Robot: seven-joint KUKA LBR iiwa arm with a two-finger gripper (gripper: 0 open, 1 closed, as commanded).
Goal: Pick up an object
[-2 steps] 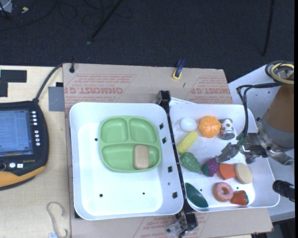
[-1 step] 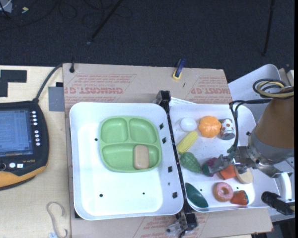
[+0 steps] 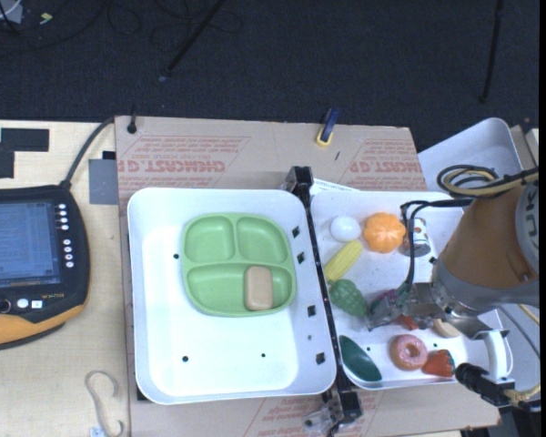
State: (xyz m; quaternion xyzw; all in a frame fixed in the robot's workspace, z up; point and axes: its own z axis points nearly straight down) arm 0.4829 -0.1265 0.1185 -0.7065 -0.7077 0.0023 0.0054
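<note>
My gripper point(image 3: 393, 311) is low in the right bin point(image 3: 382, 267), in the middle of the toy food. Around it lie a green broccoli-like piece point(image 3: 348, 296), a yellow corn cob point(image 3: 343, 260), a white egg point(image 3: 345, 228), an orange point(image 3: 383, 232), a pink donut point(image 3: 407, 351), a red piece point(image 3: 439, 363) and a dark green piece point(image 3: 360, 360). A small red and orange item point(image 3: 408, 320) lies right at the gripper's tip; the fingers are dark and hard to make out.
The left bin point(image 3: 164, 335) holds a green divided plate point(image 3: 237, 265) with a tan bread-like piece point(image 3: 259, 289) in its lower right section. A teach pendant point(image 3: 29, 258) rests on the bench to the left. The arm's orange band point(image 3: 487, 244) covers the right bin's right side.
</note>
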